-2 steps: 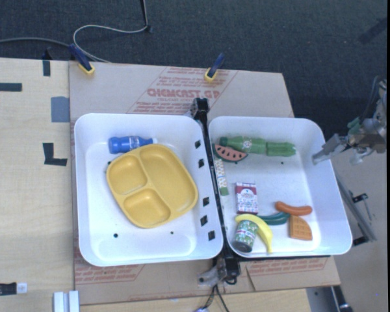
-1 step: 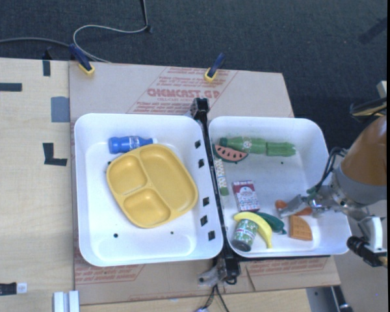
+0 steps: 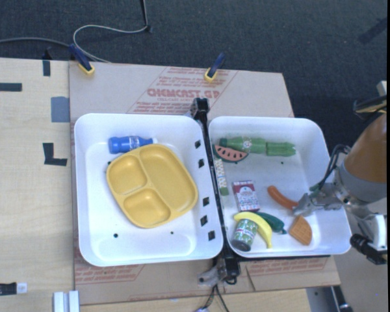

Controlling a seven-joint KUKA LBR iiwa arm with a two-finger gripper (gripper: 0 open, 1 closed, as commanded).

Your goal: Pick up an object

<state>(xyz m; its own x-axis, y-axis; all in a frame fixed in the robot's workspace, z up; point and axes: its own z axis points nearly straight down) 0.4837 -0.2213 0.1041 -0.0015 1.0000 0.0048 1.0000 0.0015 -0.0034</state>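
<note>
- Objects for picking lie in the right bin: a green cucumber-like piece along the far side, a watermelon slice just near of its left end, a small red box in the middle, an orange sausage-shaped piece to the right of the box, a banana across a dark green item at the near side, a small can touching the banana's left end, and a tan wedge in the near right corner.
- Gripper reaches in over the right bin's right rim, its tip low between the orange sausage-shaped piece and the tan wedge, just beside both.
- Whether the fingers are apart or together cannot be told at this size; nothing can be seen clamped between them.
- Arm enters from the right, its orange band above the grey wrist.
- Left bin carries a yellow divided tray, lying at a tilt, and a blue bottle on its side just beyond the tray's far edge.
- Both bins sit side by side on a cardboard sheet on the surface, with a black clamp where they meet at the far side.
</note>
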